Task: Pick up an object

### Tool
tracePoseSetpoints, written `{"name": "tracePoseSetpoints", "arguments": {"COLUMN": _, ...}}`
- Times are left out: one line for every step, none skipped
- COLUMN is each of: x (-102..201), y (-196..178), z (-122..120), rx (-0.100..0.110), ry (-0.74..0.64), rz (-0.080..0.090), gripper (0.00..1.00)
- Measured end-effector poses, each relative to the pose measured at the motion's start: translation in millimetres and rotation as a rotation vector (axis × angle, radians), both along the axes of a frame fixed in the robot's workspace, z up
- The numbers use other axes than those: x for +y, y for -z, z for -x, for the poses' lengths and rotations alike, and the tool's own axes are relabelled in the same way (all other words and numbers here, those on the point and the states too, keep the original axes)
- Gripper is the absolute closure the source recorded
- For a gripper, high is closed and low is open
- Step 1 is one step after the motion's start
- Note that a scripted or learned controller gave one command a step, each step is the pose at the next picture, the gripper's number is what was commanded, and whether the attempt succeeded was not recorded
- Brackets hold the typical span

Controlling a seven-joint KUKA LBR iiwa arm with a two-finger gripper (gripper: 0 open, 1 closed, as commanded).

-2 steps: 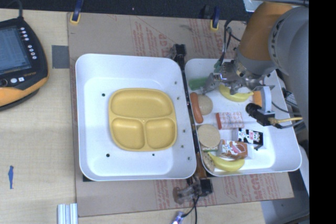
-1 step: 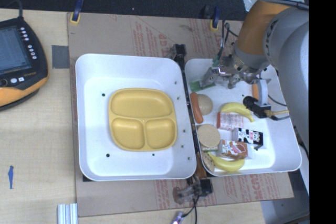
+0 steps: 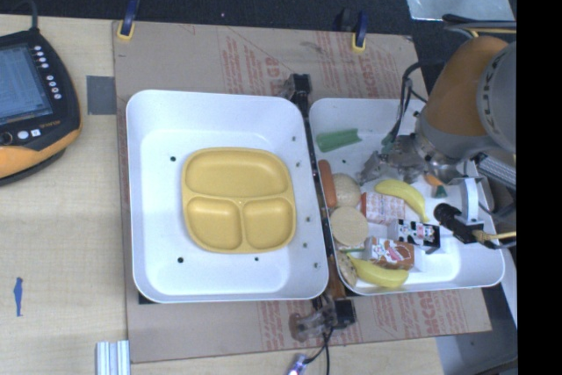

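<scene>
Two shallow white bins sat side by side on a sheet of cardboard (image 3: 263, 57) laid over the bench (image 3: 61, 277). The left bin (image 3: 149, 189) carried a yellow divided tray (image 3: 239, 198) in its middle, with one long section toward the far edge and two smaller sections toward the near edge. The right bin (image 3: 474, 272) carried a scatter of small things: a green block (image 3: 338, 139) near its far left corner, a reddish sausage (image 3: 327, 180) along its left wall, two pale round pieces (image 3: 349, 224) just beside the sausage, a banana (image 3: 401, 196) near the middle, a second banana (image 3: 379, 273) against the near edge, a small red and white packet (image 3: 383, 208) between the two bananas, and a brown packet (image 3: 392, 253) touching the second banana. The arm (image 3: 470, 97) reached in from the right over the far right part of the right bin, its orange band above the wrist. The gripper (image 3: 392, 155) hung low over that bin, just beyond the first banana and to the right of the green block; whether it was wide or narrow could not be told, and nothing could be seen held in it. A handheld controller (image 3: 31, 101) with a screen lay at the left edge of the bench.
</scene>
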State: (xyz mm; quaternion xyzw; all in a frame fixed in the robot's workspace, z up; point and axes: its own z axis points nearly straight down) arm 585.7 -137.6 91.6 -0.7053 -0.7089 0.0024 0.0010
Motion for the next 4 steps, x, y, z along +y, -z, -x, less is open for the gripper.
{"name": "tracePoseSetpoints", "arguments": {"x": -55.6, "y": -0.6, "z": -70.6, "rx": -0.003, "ry": 0.002, "rz": -0.002, "gripper": 0.0}}
{"name": "tracePoseSetpoints", "arguments": {"x": -35.2, "y": 0.0, "z": -3.9, "rx": 0.0, "ry": 0.001, "rz": -0.002, "gripper": 0.0}}
{"name": "tracePoseSetpoints", "arguments": {"x": 5.0, "y": -0.1, "z": 20.3, "rx": -0.001, "ry": -0.001, "rz": -0.001, "gripper": 0.0}}
{"name": "tracePoseSetpoints", "arguments": {"x": 2.9, "y": -10.6, "z": 19.9, "rx": 0.0, "ry": -0.005, "rz": 0.002, "gripper": 1.0}}
